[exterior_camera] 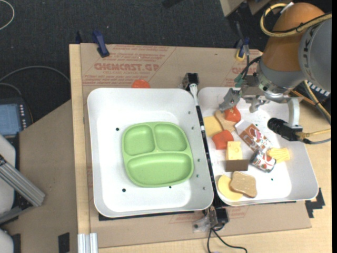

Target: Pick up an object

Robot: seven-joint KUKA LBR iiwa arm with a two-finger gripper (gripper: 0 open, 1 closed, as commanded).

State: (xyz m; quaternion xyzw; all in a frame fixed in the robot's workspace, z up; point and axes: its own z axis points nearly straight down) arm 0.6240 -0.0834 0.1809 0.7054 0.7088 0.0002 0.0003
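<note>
My arm [303, 41] is cut off by the right edge and partly by the top edge. My gripper [243, 100] covers the far part of the red object [232, 114] in the right bin [303, 179]. The print on the snack wrapper [254, 136] is too small to read. The toast slice [243, 184] overlaps the yellow round piece [225, 187] beneath it.

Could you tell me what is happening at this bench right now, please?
The arm reaches in from the right, and its end effector sits low over the far end of the right bin, just above a small red piece among the toy food. Nothing is visibly lifted. The left bin holds a green divided tray.
</note>
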